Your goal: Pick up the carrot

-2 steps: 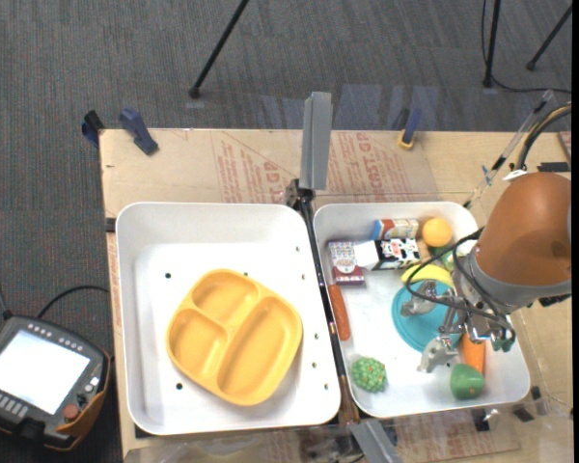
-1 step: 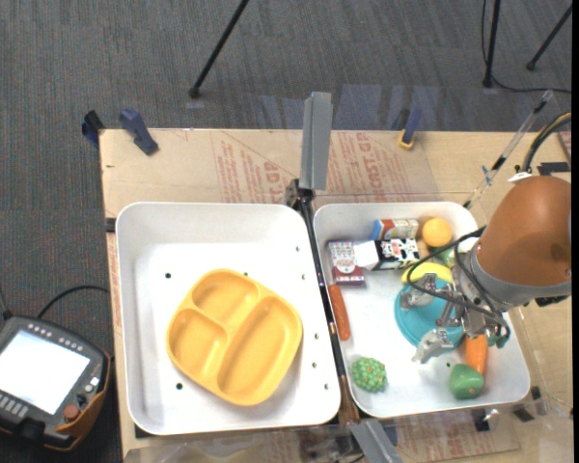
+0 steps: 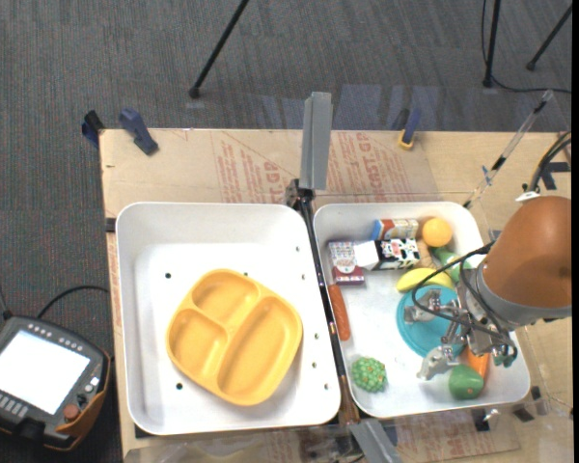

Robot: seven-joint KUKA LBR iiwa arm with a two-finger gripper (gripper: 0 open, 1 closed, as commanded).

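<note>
A small orange carrot lies in the near right corner of the right bin, mostly hidden by the arm. A green piece touches its near end. My gripper is low over that corner and open. One silver finger is left of the carrot and the other is at its right. The carrot's visible tip pokes out between them, still resting on the bin floor.
The right bin also holds a blue plate, a banana, an orange ball, small boxes, a green knobbly ball and a red-orange stick. A yellow divided plate lies in the left bin.
</note>
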